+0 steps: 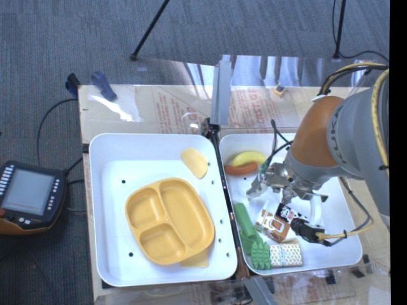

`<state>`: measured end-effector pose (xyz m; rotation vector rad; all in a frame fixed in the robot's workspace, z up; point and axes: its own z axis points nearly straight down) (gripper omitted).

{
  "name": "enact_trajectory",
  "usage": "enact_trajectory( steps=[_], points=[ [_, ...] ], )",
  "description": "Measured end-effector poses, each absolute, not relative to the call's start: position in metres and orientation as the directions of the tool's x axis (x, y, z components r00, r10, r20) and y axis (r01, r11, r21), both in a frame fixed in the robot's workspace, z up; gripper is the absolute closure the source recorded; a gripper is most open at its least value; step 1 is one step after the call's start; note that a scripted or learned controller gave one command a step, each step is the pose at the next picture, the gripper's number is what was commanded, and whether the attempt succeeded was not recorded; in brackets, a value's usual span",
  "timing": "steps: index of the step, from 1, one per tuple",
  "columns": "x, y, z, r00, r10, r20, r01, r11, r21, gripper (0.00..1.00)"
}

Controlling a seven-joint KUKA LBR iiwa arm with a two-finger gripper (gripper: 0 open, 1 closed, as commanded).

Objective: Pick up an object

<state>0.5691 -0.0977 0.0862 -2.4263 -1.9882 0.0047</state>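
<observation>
Arm (331,145) hangs over the right bin (353,250), jaws' state impossible to tell; toys crowd its near edge, while the tray (168,220) fills the left bin (108,164).

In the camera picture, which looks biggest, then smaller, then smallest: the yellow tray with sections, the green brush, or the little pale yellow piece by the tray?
1. yellow divided tray
2. green brush
3. pale yellow piece

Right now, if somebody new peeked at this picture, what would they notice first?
Probably the big yellow divided tray lying in the left bin. Next, the grey and orange robot arm reaching from the right over the right bin, above a jumble of small things like a green brush and a banana.
</observation>
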Motion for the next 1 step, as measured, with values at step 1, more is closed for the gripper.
enact_trajectory(
  steps=[1],
  points=[
    [0.5811,-0.1571,0.1688,0.327,0.945,0.0,0.945,-0.327,0.003,0.0]
  ],
)
